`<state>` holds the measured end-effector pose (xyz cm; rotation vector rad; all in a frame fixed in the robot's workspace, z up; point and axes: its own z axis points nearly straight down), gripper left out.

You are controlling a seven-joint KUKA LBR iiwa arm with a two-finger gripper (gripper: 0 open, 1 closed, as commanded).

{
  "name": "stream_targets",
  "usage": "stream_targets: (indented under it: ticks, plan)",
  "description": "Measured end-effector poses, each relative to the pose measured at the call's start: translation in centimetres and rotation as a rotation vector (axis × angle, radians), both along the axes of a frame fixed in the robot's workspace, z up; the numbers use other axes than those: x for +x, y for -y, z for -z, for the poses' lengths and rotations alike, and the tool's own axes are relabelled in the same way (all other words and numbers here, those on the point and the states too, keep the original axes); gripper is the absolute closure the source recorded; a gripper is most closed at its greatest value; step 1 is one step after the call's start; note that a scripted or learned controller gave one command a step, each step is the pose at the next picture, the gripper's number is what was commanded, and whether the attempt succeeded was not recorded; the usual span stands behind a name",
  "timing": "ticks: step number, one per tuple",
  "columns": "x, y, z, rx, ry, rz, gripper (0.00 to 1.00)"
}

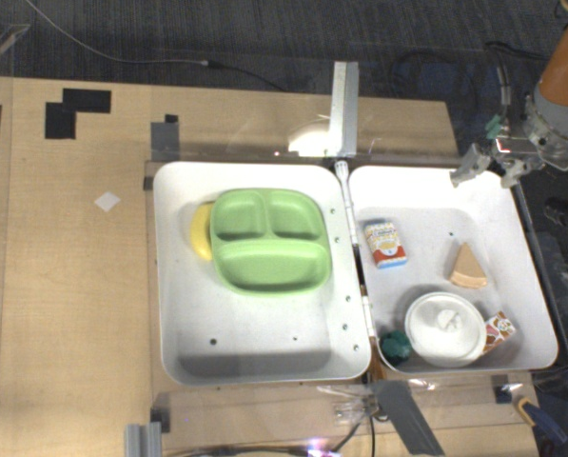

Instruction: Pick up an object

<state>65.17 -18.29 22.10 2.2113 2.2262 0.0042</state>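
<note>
The gripper (488,160) hangs over the far right corner of the right bin (434,190), its pale fingers (472,166) just above the rim; whether they are apart or together cannot be told, and nothing shows between them. Behind it the grey wrist and orange band of the arm (561,89) lead off to the right.

Taking the right bin as the landmark: a small red-and-white carton (384,243) lies near its left wall, about midway along. A tan wedge-shaped piece (468,268) lies toward its right side, well apart from the carton. A white bowl (444,327) sits at its near edge, with a dark green object (395,347) touching the bowl's left side and a small red-and-white packet (499,330) tucked against the bowl's right side.

Left of the right bin, wall to wall with it, stands the left bin (198,336). It holds a green divided plate (268,239) in its far half, with a yellow object (200,232) partly hidden under the plate's left edge. Both bins rest on the wooden bench (65,284).
</note>
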Motion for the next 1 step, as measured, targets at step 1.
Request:
stream_targets:
  ticks: [1]
  plan:
    - [-3.97,-1.13,10.94,0.0,-0.002,-0.005,0.0]
